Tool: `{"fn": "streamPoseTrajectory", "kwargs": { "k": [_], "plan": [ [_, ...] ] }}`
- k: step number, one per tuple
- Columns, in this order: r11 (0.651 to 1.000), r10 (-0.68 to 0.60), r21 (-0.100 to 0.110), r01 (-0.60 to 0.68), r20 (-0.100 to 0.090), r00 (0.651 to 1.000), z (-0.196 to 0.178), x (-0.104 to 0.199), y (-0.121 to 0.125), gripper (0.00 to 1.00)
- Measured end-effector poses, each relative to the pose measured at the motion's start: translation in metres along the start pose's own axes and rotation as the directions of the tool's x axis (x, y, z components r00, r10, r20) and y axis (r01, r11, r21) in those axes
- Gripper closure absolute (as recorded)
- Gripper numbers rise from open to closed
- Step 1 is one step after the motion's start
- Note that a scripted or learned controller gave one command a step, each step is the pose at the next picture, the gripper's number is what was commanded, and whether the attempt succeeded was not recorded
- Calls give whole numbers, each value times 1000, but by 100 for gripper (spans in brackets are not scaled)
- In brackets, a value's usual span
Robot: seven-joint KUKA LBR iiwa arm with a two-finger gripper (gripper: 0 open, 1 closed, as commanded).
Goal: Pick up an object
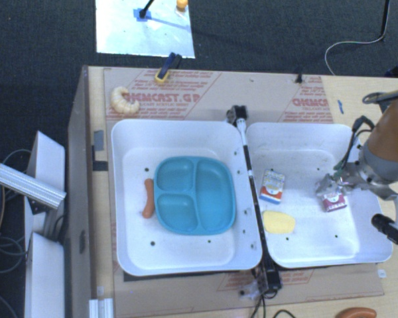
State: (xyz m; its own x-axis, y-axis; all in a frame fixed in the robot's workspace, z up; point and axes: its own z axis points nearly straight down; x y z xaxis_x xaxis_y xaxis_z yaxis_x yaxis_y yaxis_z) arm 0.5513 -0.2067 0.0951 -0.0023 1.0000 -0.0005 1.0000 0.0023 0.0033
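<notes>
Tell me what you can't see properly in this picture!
- The claw: in the camera view it is small and blurry over a red and white packet, so a grip can't be judged.
- The small carton: its print is too tiny to read.
- An orange thing: cut off by the bottom edge.

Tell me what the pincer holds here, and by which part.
Cannot be told: the pincer is down at a small red-and-white packet in the right bin, but no hold is visible.

One fixed camera above bench (205, 88), slanted down, both bins (186, 134) visible
</notes>
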Motion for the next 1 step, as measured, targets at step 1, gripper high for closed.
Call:
{"fn": "streamPoseTrajectory", "kwargs": {
  "k": [1],
  "plan": [
    [1000,-3,1,3,-2,1000,-43,96,8,100]
  ]
}}
